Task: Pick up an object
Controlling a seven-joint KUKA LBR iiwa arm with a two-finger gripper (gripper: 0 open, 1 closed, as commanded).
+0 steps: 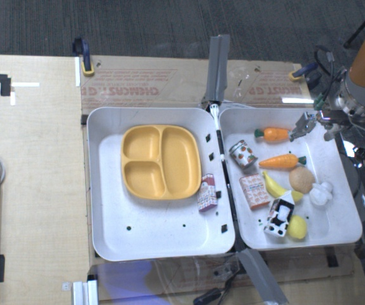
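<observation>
Over the right bin (351,230), near its far right corner, the gripper (304,126) hangs on the end of the arm (360,81). It looks empty. I cannot tell if it is open or closed, because it is small and dark against the bin.

Just to its left lies a small carrot (275,134). A bit nearer the camera lies a bigger carrot (280,162). Past that sit a brown ball (301,180), a white lumpy thing (321,194), a banana (273,184), a little box (254,190), a small can (241,153), a cow toy (280,216) and a lemon (297,228). All of these are in the same bin as the gripper.

Far to its left, in the left bin (106,234), a yellow plate (161,162) with three parts rests flat, and a small carton (207,192) stands beside it.

Nothing is picked up yet. I think the arm is at the start of a try, choosing a toy. The small carrot is closest, so it seems the easy pick. Next the gripper needs to come over the toy, go down around it, and squeeze. The toys are crowded, so it could bump a neighbour.
</observation>
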